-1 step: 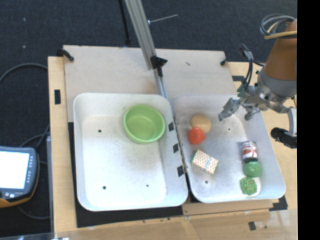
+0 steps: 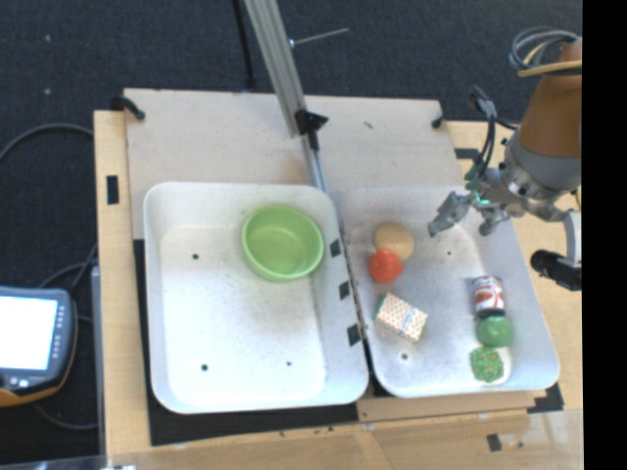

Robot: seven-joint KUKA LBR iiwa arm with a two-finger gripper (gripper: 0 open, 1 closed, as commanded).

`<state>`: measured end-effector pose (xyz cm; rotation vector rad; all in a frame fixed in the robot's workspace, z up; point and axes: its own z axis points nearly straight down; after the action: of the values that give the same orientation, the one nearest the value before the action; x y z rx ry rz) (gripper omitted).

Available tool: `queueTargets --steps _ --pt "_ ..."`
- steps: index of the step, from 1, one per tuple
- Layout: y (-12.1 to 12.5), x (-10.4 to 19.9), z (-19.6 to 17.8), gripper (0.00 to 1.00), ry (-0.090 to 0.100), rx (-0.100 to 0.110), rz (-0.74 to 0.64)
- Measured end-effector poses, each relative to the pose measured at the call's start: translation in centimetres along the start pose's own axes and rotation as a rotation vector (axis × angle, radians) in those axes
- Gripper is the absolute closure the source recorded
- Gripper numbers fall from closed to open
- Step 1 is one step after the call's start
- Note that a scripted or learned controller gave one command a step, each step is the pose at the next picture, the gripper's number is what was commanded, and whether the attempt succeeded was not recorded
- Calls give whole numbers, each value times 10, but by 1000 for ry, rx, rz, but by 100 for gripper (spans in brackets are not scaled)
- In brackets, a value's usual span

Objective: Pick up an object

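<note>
In the right bin (image 2: 431, 375) lie a tan round object (image 2: 393, 239), a red ball (image 2: 385, 265), a patterned white box (image 2: 402, 316), a small can (image 2: 487, 295), a green ball (image 2: 495, 331) and a green textured piece (image 2: 486, 363). My gripper (image 2: 468, 214) hangs over the bin's upper right part, fingers spread open with nothing between them. It is right of the tan object and above the can.
The left bin (image 2: 196, 360) holds a green bowl (image 2: 282, 242). A metal pole (image 2: 279, 57) slants from the top down to the seam between the bins. A tablet (image 2: 29, 336) lies off the bench at the left.
</note>
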<state>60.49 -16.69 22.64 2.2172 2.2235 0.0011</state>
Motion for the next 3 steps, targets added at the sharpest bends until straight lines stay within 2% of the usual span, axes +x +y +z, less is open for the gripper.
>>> queueTargets --steps 3 --pt "-6 -9 128 0 -2 5 4"
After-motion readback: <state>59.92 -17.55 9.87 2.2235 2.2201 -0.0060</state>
